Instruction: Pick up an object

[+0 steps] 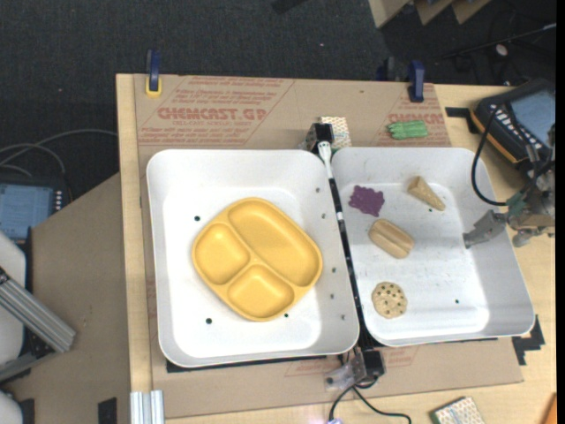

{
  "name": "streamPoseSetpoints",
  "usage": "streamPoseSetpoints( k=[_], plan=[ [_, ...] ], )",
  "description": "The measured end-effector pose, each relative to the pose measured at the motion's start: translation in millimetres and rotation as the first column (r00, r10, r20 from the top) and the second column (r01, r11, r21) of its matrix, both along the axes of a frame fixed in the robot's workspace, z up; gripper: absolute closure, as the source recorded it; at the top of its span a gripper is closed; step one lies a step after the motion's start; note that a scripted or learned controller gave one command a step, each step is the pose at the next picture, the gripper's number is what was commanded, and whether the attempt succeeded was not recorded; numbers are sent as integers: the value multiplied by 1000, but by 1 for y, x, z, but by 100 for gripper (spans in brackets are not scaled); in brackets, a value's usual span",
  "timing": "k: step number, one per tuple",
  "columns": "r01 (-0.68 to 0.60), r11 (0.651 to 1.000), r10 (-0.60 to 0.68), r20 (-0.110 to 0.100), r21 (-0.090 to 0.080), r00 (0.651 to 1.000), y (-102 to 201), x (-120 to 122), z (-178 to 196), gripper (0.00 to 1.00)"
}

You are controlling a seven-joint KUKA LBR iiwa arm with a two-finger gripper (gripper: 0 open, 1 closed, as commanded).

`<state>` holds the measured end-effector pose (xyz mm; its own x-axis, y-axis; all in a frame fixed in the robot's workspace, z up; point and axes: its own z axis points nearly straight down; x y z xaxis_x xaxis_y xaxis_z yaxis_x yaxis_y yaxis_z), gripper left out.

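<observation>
Tool (484,230) hangs at the right bin (441,276) rim; its opening cannot be determined. Risk: descending here strikes the wall, well apart from the roll (390,238).

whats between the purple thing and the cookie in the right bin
In the camera view, a tan roll lies between the purple piece and the cookie, apart from both, on the floor of the right bin.

- Brown board (221,104) with red lettering, lying under the two white bins (168,193).
- Blue clamp (154,71) on the board's far left corner; second blue clamp (416,79) at far right.
- Green piece (407,131) on the board, just beyond the right bin.
- Metal rail (31,312) at near left.
</observation>
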<state>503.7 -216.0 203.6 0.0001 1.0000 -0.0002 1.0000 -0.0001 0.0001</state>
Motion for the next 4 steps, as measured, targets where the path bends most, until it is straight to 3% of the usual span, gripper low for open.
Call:
streamPoseSetpoints(
  k=[1, 2, 3, 4],
  plan=[
    [-6, 1000, 6, 6, -2, 1000, 4, 94, -51, 0],
    [-6, 1000, 6, 8, -2, 1000, 33, 167, -55, 0],
    [0, 1000, 0, -3, 15, 1000, -4, 103, -121, 0],
    [-7, 1000, 7, 7, 0, 1000, 48, 167, -118, 0]
  ],
)
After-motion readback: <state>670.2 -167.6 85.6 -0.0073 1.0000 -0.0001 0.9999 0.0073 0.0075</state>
